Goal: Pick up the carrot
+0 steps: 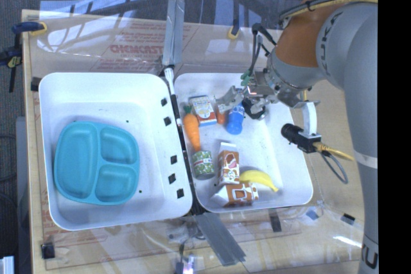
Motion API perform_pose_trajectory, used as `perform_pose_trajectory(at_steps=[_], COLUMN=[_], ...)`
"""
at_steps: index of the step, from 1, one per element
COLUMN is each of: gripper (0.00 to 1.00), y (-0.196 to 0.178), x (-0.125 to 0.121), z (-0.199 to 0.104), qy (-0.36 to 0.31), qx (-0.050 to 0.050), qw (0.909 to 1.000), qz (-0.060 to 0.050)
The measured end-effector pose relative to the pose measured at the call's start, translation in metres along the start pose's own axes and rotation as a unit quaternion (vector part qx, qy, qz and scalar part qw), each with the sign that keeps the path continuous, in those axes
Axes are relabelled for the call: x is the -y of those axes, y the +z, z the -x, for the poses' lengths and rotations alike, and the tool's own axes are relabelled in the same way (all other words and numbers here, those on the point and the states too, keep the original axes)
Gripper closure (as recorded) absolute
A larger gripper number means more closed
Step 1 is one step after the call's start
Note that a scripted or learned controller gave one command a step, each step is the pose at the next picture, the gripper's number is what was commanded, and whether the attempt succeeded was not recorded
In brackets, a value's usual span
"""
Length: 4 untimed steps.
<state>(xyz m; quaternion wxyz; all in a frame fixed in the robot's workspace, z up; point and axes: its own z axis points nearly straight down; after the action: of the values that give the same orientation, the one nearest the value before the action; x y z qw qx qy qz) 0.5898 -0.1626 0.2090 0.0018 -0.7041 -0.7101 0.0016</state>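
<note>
The carrot (191, 130) lies in the right bin (292, 167), hard against its left wall, just beside a small carton (203, 108) and above a green jar (203, 163). The pincer (239, 98) hangs over the bin's upper middle near a blue bottle (235, 120) (whether it is apart or together I cannot tell). A teal divided tray (96, 162) sits in the left bin (64, 93).

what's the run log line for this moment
carrot: right bin, left edge | gripper: above bin's far end, apart from carrot | picked: no
</note>
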Motion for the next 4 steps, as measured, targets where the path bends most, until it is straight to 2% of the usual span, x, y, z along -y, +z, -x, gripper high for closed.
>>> perform_pose_trajectory(at_steps=[1, 2, 3, 4], gripper=[0.00, 0.00, 0.00, 0.00], y=[0.106, 0.105, 0.106, 0.106], x=[0.004, 0.049, 0.028, 0.025], z=[-0.035, -0.050, -0.049, -0.049], qy=[-0.075, -0.073, -0.074, -0.107], qx=[0.001, 0.008, 0.005, 0.006], qw=[0.9972, 0.9972, 0.9971, 0.9942], qz=[0.001, 0.017, 0.011, 0.014])
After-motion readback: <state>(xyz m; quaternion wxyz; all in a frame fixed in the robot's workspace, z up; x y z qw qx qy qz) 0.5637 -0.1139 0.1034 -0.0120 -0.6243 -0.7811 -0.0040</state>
